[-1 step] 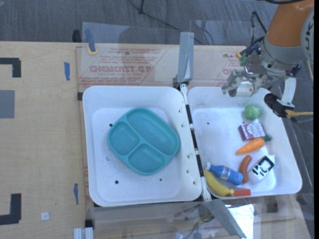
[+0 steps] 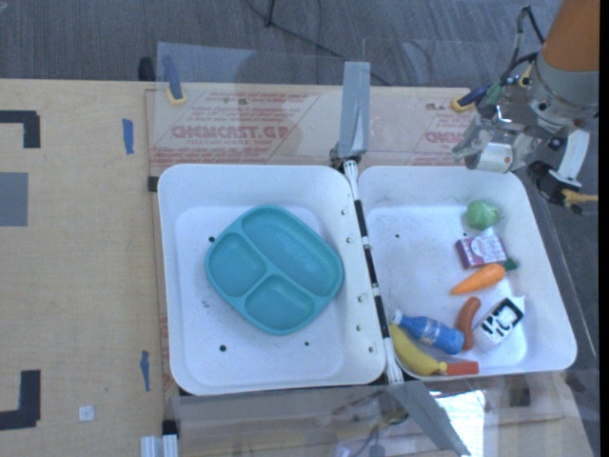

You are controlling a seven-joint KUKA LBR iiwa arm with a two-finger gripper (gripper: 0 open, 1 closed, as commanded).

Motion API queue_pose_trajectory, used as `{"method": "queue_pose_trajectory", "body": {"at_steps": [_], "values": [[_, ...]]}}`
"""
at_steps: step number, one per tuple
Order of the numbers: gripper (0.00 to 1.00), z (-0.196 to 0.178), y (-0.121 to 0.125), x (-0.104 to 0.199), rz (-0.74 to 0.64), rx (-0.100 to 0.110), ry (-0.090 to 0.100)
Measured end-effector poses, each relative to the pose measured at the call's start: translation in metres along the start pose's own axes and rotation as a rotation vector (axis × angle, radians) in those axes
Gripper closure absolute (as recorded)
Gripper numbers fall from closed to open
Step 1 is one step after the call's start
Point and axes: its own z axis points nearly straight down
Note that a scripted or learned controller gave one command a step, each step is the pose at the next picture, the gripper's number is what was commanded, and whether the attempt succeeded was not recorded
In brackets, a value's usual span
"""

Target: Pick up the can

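jaws on the gripper (image 2: 494,148): spread or pressed, i cannot tell; the can (image 2: 500,319) lies just beside a sausage (image 2: 465,311), risking a pinch on both

— What is cut off here?
— The arm (image 2: 574,27) leaves the frame at the top right corner, and its gripper (image 2: 495,150) is too cluttered to read.
— And in the right bin (image 2: 544,255)?
— The banana (image 2: 419,355) lies partly under the blue bottle (image 2: 430,331) (its near end hidden). The black-and-white item (image 2: 499,320) is too small to identify.
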Motion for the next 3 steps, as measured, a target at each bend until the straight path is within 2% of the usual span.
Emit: {"method": "queue_pose_trajectory", "body": {"at_steps": [1, 2, 3], "values": [[0.0, 0.13, 0.003, -0.029, 0.039, 0.005, 0.001], [0.0, 0.164, 0.005, -0.034, 0.063, 0.002, 0.001], [1.0, 0.153, 0.006, -0.033, 0.06, 0.0, -0.001]]}}
